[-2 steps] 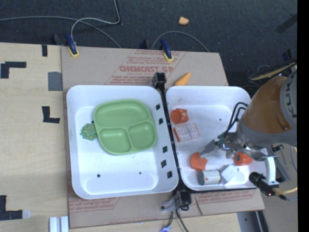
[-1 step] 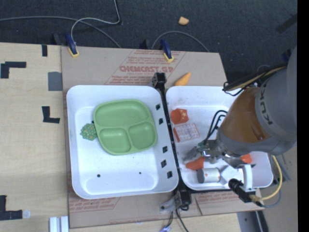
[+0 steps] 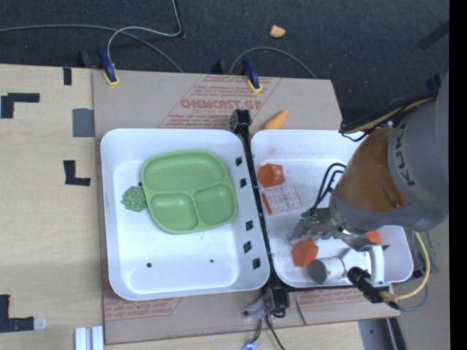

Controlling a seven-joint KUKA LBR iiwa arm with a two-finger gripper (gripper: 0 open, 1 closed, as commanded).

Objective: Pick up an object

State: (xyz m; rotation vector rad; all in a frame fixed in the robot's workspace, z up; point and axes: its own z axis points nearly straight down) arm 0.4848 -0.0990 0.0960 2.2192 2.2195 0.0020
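Note:
The right bin (image 3: pixel 292 143) holds several small objects. A red-orange block (image 3: pixel 271 174) sits near its back left, with a pink checked flat piece (image 3: pixel 281 198) just in front of it. An orange-red lump (image 3: pixel 304 253) lies near the front, beside a grey and white cylinder (image 3: pixel 325 270). My gripper (image 3: pixel 309 229) hangs low in this bin, just above and behind the orange-red lump and to the right of the checked piece. The arm's wrist hides the bin's right part, where a small orange bit (image 3: pixel 373 236) peeks out.
The left bin (image 3: pixel 120 254) holds a green divided plate (image 3: pixel 190 191) and a small green broccoli-like piece (image 3: pixel 133 198) at the plate's left. A black divider (image 3: pixel 252 195) separates the bins. An orange carrot (image 3: pixel 275 119) lies on the cardboard behind the bins.

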